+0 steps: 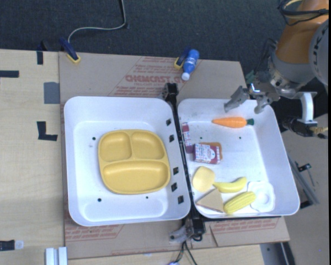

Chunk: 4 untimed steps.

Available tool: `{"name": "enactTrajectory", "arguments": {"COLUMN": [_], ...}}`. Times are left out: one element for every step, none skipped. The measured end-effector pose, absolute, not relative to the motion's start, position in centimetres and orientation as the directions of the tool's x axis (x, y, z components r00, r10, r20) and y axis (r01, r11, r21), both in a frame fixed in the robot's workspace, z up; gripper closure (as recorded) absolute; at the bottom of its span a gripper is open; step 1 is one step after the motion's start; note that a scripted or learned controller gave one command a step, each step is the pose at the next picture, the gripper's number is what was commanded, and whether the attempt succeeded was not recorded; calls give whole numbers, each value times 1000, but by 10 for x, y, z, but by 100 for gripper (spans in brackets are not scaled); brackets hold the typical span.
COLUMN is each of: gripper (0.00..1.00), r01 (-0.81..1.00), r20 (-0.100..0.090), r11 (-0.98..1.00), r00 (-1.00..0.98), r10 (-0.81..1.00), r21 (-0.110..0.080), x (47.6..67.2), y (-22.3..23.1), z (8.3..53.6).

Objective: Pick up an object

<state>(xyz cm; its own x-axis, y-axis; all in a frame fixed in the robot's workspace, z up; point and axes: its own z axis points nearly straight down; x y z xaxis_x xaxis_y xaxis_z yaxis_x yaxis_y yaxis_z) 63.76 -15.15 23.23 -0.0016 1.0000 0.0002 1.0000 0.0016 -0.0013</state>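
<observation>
Camera view: carrot (pixel 229 122) lengthwise left-right.

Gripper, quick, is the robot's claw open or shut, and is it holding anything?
Gripper: open, fingers spread, holding nothing, above the far edge of the right bin, just beyond the carrot.

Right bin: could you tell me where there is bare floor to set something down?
In the right bin, bare floor lies below the carrot, right of the red packet. The near end is crowded: banana, corn and cheese wedge bunch together.
</observation>
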Motion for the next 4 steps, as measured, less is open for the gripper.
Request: {"name": "enactTrajectory", "arguments": {"gripper": [0,0,100,0], "r01": [1000,1000,999,1000], "r20": [-2,0,-3,-5], "r11": [1,0,0,0], "r00": [-1,0,0,0], "r10": [1000,1000,1000,1000], "r21": [3,-12,-32,-22], "x": [642,666,662,664], "y": [-188,-147,-151,-151], "z": [87,85,92,93]}}
